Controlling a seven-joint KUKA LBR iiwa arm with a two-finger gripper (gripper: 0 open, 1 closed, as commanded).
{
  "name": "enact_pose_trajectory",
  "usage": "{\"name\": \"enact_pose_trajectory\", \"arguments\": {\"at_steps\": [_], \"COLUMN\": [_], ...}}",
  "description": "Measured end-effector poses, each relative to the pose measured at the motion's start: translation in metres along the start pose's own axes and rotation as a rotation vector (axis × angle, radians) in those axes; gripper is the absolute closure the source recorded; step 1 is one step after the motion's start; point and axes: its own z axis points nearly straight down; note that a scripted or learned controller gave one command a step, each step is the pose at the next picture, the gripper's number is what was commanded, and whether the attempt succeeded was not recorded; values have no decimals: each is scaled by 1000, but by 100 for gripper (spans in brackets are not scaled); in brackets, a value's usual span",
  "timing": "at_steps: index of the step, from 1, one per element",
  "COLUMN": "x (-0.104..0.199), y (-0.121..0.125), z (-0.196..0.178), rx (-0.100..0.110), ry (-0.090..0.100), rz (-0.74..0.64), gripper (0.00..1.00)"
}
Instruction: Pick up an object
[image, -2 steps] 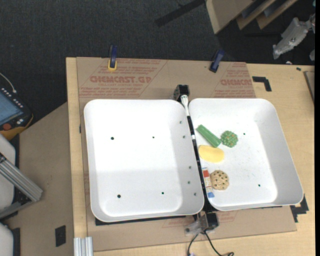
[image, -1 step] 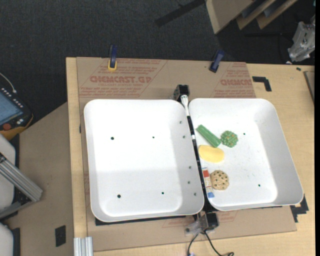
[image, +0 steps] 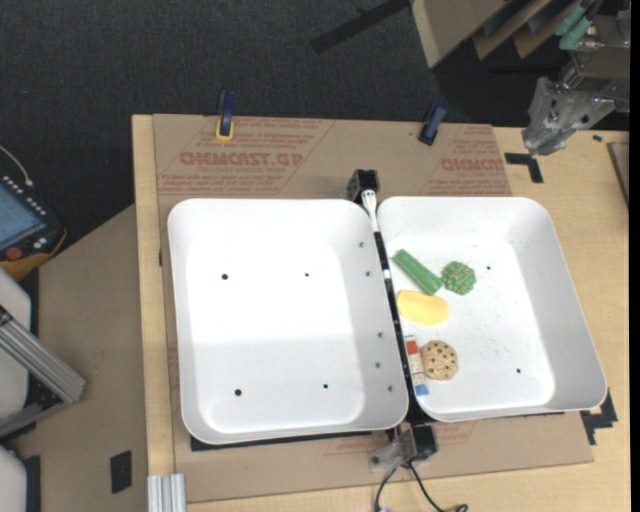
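1. From the overhead camera, two shallow white bins sit side by side on a brown board laid over the surface (image: 110, 300). The left bin (image: 275, 400) and the right bin (image: 540, 330) touch along a dark seam down the middle.
2. All the loose things lie in the right bin, gathered at its left side near that seam.
3. A green stick-shaped piece (image: 415, 271) lies at a slant, its upper end nearest the seam.
4. Just to its right sits a small round green knobbly object (image: 459, 277), close to the stick's lower end.
5. Below them is a yellow lemon-like lump (image: 423, 308), lying flat on the bin floor.
6. Further down is a round tan cookie with dark spots (image: 438, 359); a small red, white and blue item (image: 413, 360) lies against the bin wall just to its left.
7. The pincer (image: 560, 115) hangs at the upper right, above the board's far corner and well apart from the bin's contents. Nothing is visible between its fingers; whether they are spread or closed I cannot tell from here.
8. Two blue clamps (image: 226, 115) grip the board's far edge.
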Motion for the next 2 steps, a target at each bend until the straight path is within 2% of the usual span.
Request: {"name": "enact_pose_trajectory", "arguments": {"at_steps": [1, 2], "x": [77, 134], "y": [-12, -43], "z": [0, 0], "rx": [0, 0], "ry": [0, -1], "rz": [-1, 0], "gripper": [100, 100]}}
